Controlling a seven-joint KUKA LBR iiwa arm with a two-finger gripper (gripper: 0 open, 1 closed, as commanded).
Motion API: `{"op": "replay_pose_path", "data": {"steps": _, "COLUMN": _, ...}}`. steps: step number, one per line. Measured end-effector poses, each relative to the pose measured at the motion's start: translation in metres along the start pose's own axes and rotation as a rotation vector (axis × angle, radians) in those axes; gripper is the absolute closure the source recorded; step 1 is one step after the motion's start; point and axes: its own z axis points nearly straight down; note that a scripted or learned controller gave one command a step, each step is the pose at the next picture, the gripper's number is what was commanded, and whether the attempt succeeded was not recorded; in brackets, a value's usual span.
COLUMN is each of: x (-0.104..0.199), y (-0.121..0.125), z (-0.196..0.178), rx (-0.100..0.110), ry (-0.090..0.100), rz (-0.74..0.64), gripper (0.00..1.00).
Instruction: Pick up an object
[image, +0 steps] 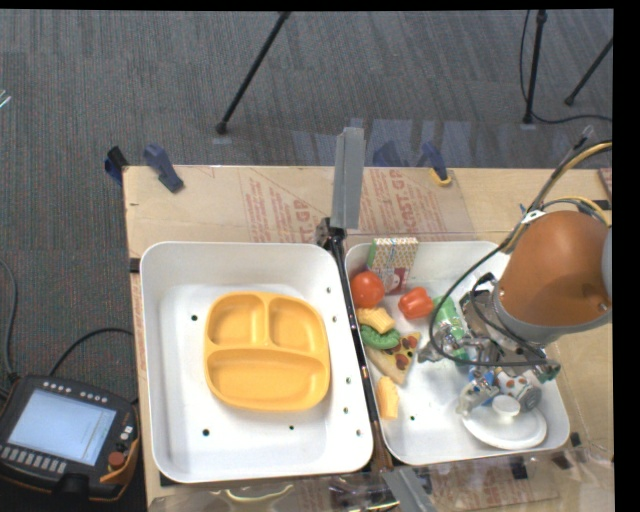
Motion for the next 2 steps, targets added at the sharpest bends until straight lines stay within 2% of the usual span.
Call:
{"op": "replay_pose_path", "data": {"steps": 1, "x": -0.022, "y": -0.081, "z": 0.015, "rx": 0.0, "ry": -0.002, "rz": -0.05, "gripper": 0.0}}
{"op": "replay_pose_path", "data": {"steps": 2, "x": -0.023, "y": -0.082, "z": 0.004, "rx": -0.001, "ry": -0.007, "rz": -0.044, "gripper": 1.0}}
